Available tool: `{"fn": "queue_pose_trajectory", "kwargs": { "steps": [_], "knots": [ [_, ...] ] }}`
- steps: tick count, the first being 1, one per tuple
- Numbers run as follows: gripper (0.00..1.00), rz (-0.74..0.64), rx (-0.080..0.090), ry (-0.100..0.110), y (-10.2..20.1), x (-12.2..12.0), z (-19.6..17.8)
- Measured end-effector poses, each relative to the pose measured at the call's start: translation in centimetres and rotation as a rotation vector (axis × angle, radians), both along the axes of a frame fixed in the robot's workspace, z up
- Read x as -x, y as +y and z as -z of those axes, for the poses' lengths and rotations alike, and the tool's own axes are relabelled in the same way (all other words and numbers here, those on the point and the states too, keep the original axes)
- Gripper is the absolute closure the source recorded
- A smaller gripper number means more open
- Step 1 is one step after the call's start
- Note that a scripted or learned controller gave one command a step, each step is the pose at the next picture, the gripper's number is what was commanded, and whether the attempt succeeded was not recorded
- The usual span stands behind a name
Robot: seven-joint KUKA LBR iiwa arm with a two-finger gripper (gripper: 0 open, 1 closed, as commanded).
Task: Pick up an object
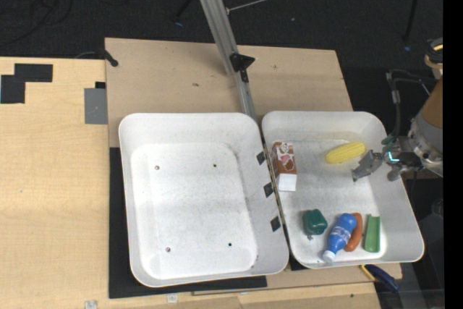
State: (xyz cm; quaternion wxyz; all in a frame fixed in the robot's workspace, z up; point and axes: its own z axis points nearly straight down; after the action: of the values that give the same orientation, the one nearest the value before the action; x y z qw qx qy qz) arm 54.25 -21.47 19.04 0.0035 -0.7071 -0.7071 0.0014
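While the arm (pixel 434 119) reaches in from the right edge, its gripper (pixel 376 164) hangs over the right side of the right bin (pixel 394 246), just beside the yellow corn cob (pixel 345 152); whether the claw is spread or pressed together cannot be told from this slant, and nothing is seen pinched in it. Against the bin's left wall lies a small red-and-white carton (pixel 284 164); toward the front lie a dark green object (pixel 314 222), a blue bottle (pixel 340 235), an orange object (pixel 355 231) touching the bottle, and a green object (pixel 372 234) just beside that; the left bin (pixel 134 148) sits alongside, touching the right one.
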Motion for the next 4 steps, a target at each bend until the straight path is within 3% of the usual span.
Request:
{"fn": "queue_pose_trajectory", "kwargs": {
  "steps": [1,2,3,4],
  "knots": [
    [0.0,0.0,0.001,-0.004,0.0,-0.1,-0.2],
    [0.0,0.0,0.0,0.002,0.2,0.8,5.9],
    [0.0,0.001,0.003,-0.006,0.2,0.8,9.9],
    [1.0,0.006,0.001,-0.005,0.2,0.8,8.9]
  ]
}}
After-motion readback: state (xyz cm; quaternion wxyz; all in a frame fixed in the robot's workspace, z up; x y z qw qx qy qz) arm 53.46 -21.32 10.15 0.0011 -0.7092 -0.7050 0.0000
